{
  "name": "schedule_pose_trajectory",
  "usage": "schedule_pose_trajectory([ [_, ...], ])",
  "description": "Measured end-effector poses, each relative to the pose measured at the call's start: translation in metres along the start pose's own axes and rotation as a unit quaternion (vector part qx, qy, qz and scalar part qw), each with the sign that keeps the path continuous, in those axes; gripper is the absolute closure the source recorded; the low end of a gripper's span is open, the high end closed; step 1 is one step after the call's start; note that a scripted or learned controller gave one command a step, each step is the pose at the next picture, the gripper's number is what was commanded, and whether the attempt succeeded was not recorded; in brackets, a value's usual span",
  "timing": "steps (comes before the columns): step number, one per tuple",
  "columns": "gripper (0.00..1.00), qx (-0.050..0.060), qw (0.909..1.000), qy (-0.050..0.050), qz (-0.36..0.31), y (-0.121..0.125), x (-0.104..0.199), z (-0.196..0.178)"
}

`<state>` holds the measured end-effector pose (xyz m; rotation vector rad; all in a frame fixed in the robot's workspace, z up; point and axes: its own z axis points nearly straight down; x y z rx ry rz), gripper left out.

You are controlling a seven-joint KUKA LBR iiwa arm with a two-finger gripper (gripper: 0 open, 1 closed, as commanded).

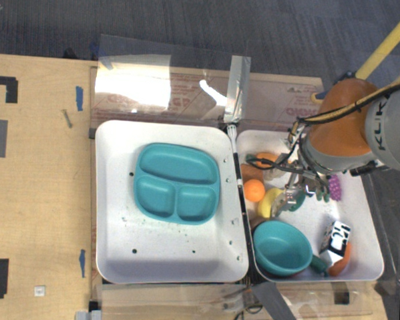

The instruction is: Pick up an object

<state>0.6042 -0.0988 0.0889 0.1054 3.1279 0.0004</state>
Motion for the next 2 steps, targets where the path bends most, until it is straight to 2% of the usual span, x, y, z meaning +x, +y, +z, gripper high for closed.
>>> schedule_pose_trajectory([
  [1,1.0,0.0,1.0,-0.008,-0.001,0.001,-0.004,-0.015],
  [2,1.0,0.001,0.9999,-0.012,-0.001,0.001,-0.007,-0.026],
])
